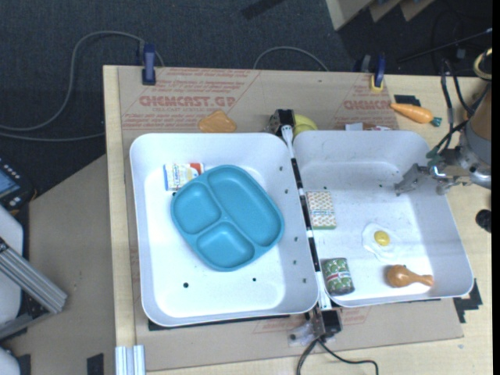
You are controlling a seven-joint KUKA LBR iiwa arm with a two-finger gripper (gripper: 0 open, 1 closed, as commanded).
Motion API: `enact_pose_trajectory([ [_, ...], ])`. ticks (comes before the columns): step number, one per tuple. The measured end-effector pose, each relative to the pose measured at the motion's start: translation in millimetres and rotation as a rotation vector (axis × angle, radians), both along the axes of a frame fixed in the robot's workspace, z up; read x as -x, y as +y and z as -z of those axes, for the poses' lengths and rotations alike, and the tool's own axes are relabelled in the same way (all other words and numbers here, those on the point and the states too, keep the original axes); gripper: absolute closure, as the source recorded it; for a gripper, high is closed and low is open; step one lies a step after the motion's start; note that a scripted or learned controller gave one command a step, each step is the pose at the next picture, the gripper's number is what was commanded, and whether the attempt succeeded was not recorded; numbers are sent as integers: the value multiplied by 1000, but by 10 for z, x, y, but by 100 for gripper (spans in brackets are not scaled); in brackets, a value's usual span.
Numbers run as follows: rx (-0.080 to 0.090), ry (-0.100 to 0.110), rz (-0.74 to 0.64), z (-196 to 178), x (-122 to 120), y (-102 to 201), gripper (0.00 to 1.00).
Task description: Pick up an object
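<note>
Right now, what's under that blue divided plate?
A small white carton pokes out from under the blue plate's upper-left edge; its covered part, and anything else beneath, is hidden.

The bench (117, 209) bears two white bins (156, 287) side by side.

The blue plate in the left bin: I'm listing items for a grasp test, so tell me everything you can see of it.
The blue plate is a light blue, rounded-rectangle tray that looks like smooth plastic, split by raised ridges into three compartments, all without contents. It lies flat and right side up, turned at a slant, near the middle of the left bin. Its upper left corner overlaps or touches a small white packet. No gripper is near it.
</note>
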State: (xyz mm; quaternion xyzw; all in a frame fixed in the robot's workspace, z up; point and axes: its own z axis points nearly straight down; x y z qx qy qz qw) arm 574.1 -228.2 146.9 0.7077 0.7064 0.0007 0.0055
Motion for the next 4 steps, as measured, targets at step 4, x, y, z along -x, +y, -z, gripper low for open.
enact_pose_trajectory([
  [4, -8, 12, 2, 144, 787, 394, 0],
])
